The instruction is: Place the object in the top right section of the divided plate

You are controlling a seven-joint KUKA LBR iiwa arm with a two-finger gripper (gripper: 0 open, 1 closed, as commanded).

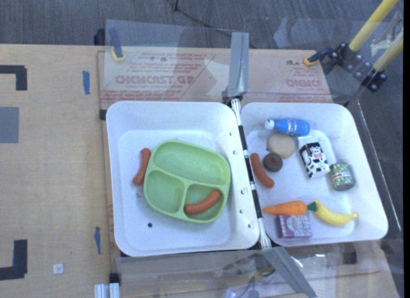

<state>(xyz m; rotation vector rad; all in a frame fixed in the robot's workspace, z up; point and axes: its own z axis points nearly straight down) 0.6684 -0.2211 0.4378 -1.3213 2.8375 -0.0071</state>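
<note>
plate: green divided plate sits mid left bin, tilted a bit, so its upper section is bare and easy to drop into

in the plate: one sausage lying in the lower right section, not the top right one

likely object: hard to say which. A second sausage lies on the bin floor, touching the plate's left rim; a third sausage hugs the left wall of the right bin

gripper: honestly can't tell if it's wide, narrow or carrying anything

progress: looks like the target section isn't filled yet
</note>
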